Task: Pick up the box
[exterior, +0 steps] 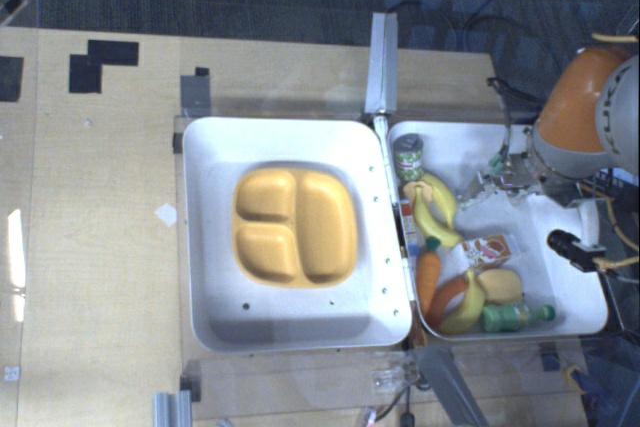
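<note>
The box (487, 249) is a small red and white carton lying flat in the right bin (575, 300), just right of the bananas. My gripper (487, 183) hangs over the upper middle of that bin, above and a little behind the box, with metal fingers pointing left. Nothing shows between them. The grey arm with its orange band (578, 105) comes in from the right edge.
Around the box lie two bananas (436, 207), a carrot (428, 281), a potato (502, 285), a green bottle (515, 317) and a small can (408, 156). The left bin (210, 315) holds a yellow sectioned tray (296, 224). A metal divider post (383, 65) stands between the bins.
</note>
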`<state>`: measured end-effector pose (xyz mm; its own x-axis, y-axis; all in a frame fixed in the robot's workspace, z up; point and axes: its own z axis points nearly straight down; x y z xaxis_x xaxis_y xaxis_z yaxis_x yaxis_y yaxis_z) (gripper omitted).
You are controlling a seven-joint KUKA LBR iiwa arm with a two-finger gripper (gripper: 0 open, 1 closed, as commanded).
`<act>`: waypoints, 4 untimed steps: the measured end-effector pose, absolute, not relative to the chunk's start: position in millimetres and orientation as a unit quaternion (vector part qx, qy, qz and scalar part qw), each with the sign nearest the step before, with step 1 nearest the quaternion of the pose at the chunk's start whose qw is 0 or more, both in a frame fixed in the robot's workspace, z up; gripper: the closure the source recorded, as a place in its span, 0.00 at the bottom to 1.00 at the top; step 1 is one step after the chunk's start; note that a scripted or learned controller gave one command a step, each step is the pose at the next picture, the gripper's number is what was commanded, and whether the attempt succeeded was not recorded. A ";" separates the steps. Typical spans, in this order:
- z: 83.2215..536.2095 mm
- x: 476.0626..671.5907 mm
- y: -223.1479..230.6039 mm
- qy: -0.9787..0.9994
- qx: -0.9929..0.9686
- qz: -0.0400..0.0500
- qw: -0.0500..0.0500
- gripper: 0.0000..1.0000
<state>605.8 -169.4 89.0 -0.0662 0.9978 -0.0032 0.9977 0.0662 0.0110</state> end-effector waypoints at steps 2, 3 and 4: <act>101.6 671.0 -132.2 0.754 0.657 0.005 0.007 1.00; 101.5 671.0 -132.1 0.754 0.657 0.005 0.007 0.00; 88.3 662.3 -112.8 0.783 0.622 0.002 0.004 0.00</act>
